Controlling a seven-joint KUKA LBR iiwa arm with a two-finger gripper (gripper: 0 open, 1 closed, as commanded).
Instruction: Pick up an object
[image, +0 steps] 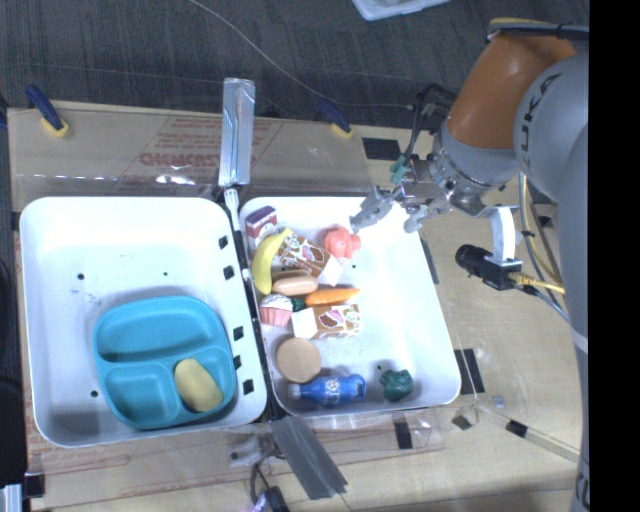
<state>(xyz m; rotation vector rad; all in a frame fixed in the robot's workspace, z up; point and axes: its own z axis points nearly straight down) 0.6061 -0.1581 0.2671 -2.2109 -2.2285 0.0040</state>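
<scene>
Just below-left of the gripper (385, 210), a pink toy (341, 242).

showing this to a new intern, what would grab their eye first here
Probably the blue tray in the left bin, with a yellow potato-like piece in one of its compartments. Next, the heap of toy food in the right bin: a banana, a carrot and a blue bottle among them. Over that bin's far edge hangs the gripper, just above a pink piece.
</scene>
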